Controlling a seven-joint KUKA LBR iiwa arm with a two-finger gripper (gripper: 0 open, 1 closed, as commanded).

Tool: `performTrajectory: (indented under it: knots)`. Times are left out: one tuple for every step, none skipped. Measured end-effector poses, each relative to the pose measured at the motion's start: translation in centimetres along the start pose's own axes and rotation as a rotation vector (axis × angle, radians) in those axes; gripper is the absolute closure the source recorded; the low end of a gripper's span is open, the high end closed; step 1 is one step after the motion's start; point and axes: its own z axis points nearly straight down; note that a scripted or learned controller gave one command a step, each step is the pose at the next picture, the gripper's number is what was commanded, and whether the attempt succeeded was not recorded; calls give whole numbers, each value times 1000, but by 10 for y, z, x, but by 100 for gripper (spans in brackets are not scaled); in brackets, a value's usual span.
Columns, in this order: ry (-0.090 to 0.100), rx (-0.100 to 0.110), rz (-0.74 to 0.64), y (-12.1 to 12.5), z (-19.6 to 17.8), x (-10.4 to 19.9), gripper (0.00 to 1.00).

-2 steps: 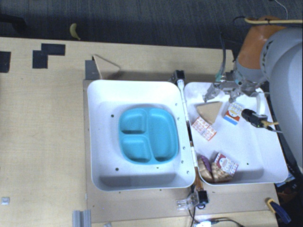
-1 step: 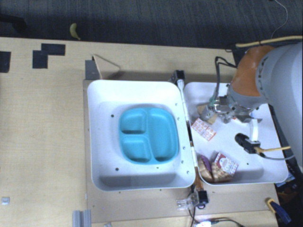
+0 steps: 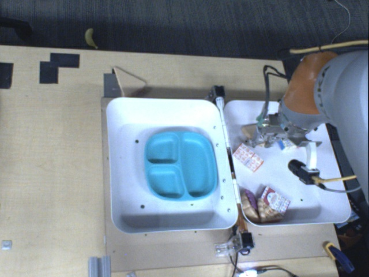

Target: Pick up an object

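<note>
2 white bins, gripper (image 3: 266, 134) low in the right bin (image 3: 323, 195).
Whether the gripper is wide or narrow cannot be told. 1 red-and-white packet (image 3: 249, 157) lies just beside it at 7 o'clock; 2 snack packets (image 3: 270, 203) sit at this bin's 7 o'clock corner. The left bin (image 3: 115, 154) holds 1 blue tray (image 3: 181, 163).

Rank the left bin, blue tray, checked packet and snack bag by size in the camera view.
1. left bin
2. blue tray
3. checked packet and snack bag: these look about alike, and the bag lies partly bunched against other items, so I won't rank them.
</note>
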Motion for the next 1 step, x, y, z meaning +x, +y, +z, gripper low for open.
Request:
performTrajectory:
  knots:
    - [4,8,4,-69,-88,73,100]
